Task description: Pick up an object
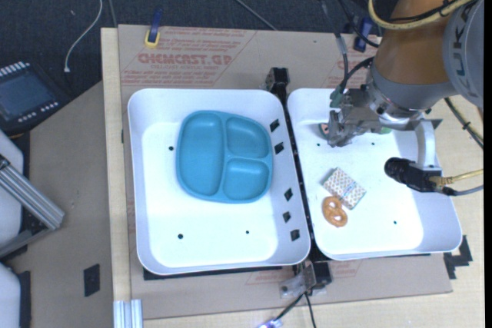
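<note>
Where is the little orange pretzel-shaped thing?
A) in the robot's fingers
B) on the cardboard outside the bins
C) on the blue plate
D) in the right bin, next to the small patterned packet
D: the small orange pretzel-shaped thing lies on the floor of the right white bin, just below the small patterned packet.

Two white bins, the left bin [154, 242] and the right bin [430, 230], look like smooth, slightly glossy plastic. A blue divided plate [224, 156] looks like matt plastic. The bench top [192, 54] is dull brown cardboard (printed with red lettering). The arm [419, 27] has a shiny orange shell above grey metal. A small packet [344, 187] looks like patterned, crinkled wrapping; a pretzel-shaped piece [335, 211] looks matt orange-brown.
</note>
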`<state>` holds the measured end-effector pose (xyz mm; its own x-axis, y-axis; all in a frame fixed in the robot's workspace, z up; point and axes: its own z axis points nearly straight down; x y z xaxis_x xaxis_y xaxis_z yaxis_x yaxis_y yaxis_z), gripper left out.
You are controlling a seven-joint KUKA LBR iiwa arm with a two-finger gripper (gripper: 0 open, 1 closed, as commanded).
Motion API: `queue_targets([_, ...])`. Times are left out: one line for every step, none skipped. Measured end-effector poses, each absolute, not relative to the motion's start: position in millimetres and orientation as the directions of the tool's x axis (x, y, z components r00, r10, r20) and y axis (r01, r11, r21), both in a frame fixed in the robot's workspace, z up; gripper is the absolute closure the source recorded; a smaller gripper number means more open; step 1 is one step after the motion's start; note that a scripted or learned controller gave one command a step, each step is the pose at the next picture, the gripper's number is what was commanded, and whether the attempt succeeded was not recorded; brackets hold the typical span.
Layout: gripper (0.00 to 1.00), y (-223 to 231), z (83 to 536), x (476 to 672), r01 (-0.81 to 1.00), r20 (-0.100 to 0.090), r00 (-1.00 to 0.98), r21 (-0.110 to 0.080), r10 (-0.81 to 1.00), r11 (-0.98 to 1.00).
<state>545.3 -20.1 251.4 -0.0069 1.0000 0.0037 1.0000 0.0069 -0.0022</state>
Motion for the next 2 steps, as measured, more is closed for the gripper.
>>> queue_targets([1.00,20.3,239.4,531.3,1.000,0.002,-0.004,-0.004,1.000,0.004])
queue_targets([1.00,62.3,232.9,519.8,1.000,0.003,-0.005,-0.004,1.000,0.005])
